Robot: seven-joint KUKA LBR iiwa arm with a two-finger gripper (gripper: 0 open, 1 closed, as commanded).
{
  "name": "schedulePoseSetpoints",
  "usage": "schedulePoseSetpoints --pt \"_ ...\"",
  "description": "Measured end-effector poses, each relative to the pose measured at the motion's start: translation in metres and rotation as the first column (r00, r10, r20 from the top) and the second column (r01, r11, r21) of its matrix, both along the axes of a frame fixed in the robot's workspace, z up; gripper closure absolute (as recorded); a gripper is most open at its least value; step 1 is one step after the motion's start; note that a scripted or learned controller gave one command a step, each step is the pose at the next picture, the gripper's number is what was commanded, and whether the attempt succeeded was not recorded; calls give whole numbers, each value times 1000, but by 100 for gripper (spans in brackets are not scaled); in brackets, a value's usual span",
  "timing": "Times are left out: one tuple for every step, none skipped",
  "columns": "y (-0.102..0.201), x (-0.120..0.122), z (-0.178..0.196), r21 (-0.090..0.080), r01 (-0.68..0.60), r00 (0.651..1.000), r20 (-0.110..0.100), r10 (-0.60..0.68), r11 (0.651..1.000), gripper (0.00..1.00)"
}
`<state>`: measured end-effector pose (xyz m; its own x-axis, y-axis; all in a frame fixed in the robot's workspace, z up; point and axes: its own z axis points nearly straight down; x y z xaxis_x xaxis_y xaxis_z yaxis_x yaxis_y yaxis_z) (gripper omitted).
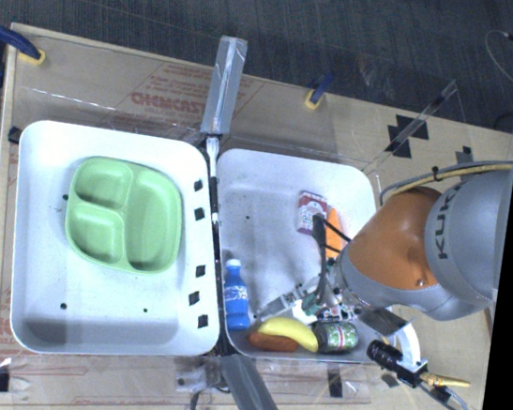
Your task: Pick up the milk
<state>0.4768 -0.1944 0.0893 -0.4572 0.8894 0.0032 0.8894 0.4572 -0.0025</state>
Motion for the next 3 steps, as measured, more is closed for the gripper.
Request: schedulePoseSetpoints --pt "24 89 28 -1 35 999 0 -35 999 0" --pt "-15 121 54 -2 164 986 1 -164 986 0" --pt "1 82 15 0 9 1000 0 -9 1000 0"
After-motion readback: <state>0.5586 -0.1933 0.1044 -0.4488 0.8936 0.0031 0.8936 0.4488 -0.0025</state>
